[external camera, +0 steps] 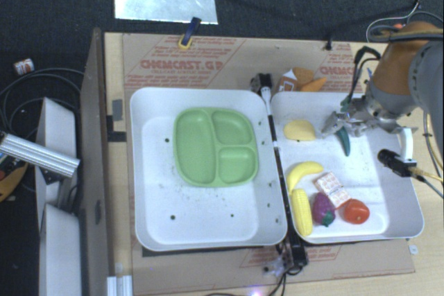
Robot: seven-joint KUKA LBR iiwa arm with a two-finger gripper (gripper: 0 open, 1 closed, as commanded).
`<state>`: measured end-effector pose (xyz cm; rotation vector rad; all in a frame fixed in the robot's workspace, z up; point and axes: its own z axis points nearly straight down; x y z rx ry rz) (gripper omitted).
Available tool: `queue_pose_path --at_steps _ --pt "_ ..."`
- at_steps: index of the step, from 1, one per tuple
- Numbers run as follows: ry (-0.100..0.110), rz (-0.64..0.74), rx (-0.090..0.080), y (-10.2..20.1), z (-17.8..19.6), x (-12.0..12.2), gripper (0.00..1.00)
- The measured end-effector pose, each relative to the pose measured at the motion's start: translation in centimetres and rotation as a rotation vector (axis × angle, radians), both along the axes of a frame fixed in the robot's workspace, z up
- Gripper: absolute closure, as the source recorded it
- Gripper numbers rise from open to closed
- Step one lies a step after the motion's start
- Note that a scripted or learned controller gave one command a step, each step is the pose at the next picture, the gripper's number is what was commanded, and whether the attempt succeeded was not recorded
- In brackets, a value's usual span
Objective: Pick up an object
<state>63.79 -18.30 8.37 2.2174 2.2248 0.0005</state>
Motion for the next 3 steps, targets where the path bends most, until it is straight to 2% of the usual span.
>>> queue_pose_path --at_steps 1,2,3 --pt "-0.006 -0.002 -0.003 -2.5 3.8 1.8 0.00" --pt "-0.001 0.003 0.001 1.3 1.3 1.4 0.00" --pt "-0.004 -0.002 -0.001 -0.6 3.8 1.0 0.00"
